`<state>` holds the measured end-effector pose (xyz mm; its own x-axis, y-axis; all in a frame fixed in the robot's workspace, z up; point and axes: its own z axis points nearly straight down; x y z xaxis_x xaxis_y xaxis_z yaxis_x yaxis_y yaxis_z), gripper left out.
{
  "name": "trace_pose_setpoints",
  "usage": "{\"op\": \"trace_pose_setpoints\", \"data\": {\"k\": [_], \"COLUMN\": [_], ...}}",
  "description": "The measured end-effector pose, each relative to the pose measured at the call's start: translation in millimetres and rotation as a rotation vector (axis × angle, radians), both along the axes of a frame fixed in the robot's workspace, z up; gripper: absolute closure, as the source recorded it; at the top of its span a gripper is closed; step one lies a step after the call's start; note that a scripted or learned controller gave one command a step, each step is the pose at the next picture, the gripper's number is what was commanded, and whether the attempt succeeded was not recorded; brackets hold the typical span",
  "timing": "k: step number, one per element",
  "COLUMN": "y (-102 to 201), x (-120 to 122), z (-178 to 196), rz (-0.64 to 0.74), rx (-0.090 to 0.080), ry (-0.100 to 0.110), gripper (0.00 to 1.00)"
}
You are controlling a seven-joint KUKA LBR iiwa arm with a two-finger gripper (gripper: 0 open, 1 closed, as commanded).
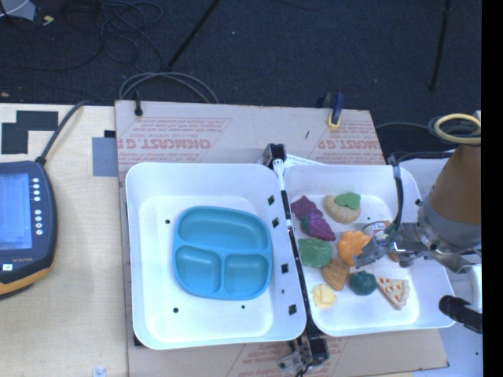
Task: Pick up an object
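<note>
Cardboard-topped bench [236, 132] carries two shallow white bins. Left bin [149, 289] holds a blue three-compartment plastic tray [222, 251]. Right bin [369, 324] holds toy foods: purple piece [314, 222], tan-and-green piece [343, 206], green leafy piece [315, 251], orange piece [353, 245], waffle cone [335, 275], yellow piece [323, 294], dark green ball [362, 283], pizza slice [393, 290]. Gripper [383, 246] sits low just right of the orange piece; finger opening and any grasp cannot be told

Two white bins [206, 176], one blue divided tray [222, 251], about nine toy food pieces [343, 206], one teach pendant [22, 220]
</note>
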<state>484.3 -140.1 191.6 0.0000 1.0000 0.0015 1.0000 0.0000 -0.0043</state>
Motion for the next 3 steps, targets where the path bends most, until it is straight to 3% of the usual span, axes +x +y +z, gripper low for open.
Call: {"op": "trace_pose_setpoints", "data": {"k": [1,2,3], "y": [-1,99,154], "x": [0,3,105], "z": [10,-2,-4], "rz": [-0.002,0.009,0.007], "rx": [0.001,0.004,0.0], "ry": [0.002,0.001,-0.008], "gripper": [1.0,1.0,1.0]}}
